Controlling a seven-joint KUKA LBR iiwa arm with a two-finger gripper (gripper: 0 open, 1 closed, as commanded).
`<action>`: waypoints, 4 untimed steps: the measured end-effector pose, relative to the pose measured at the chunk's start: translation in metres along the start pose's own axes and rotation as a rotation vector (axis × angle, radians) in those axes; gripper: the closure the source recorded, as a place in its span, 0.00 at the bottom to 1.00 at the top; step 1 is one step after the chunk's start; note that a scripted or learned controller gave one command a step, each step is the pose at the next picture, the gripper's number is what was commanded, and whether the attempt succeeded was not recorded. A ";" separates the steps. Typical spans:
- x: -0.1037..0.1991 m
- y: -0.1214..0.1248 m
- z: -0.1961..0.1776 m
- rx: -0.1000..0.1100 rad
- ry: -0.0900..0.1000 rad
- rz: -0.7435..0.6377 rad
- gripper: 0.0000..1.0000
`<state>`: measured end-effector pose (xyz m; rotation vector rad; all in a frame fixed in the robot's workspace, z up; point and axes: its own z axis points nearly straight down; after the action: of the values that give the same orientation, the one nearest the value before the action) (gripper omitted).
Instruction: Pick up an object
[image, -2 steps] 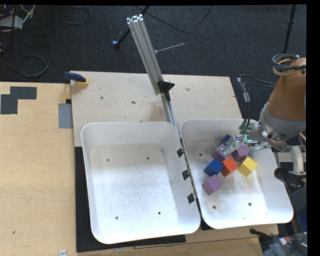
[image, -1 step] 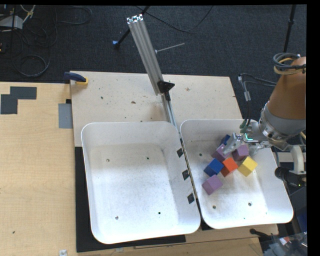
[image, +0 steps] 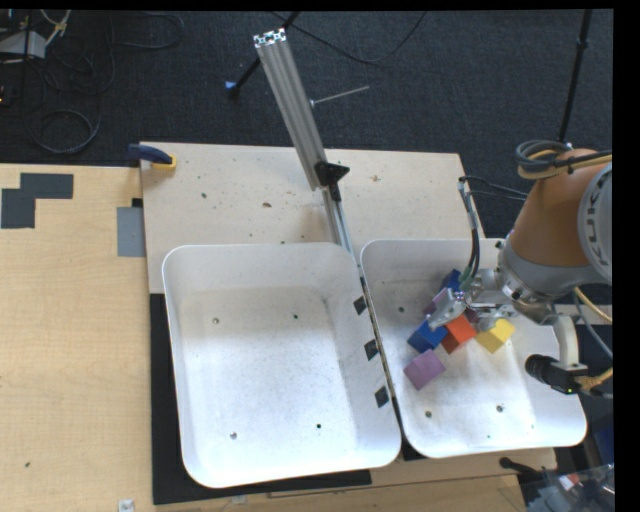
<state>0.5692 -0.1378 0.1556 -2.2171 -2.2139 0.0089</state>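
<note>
Several small blocks lie bunched in the right bin (image: 480, 430): a purple block (image: 424, 369), a blue block (image: 427, 336), an orange-red block (image: 459, 332), a yellow block (image: 494, 335), and another blue block (image: 452, 282) further back. My gripper (image: 478, 305) hangs low over this cluster, just above the orange-red and yellow blocks. Its grey wrist and orange band rise to the right. Nothing can be seen held between the fingers, and the wrist hides how they stand.
The left bin (image: 260, 360) sits beside the right one, with a divider carrying black clips (image: 368, 348) between them. A slanted aluminium post (image: 300, 120) rises behind the bins. Cables run along the arm at right.
</note>
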 end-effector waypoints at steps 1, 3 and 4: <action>-0.001 -0.001 0.030 -0.030 -0.008 0.000 0.00; -0.005 0.011 0.025 -0.058 -0.014 0.011 1.00; -0.008 0.008 -0.037 -0.013 -0.003 -0.002 1.00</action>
<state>0.5773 -0.1458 0.1928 -2.2231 -2.2240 -0.0023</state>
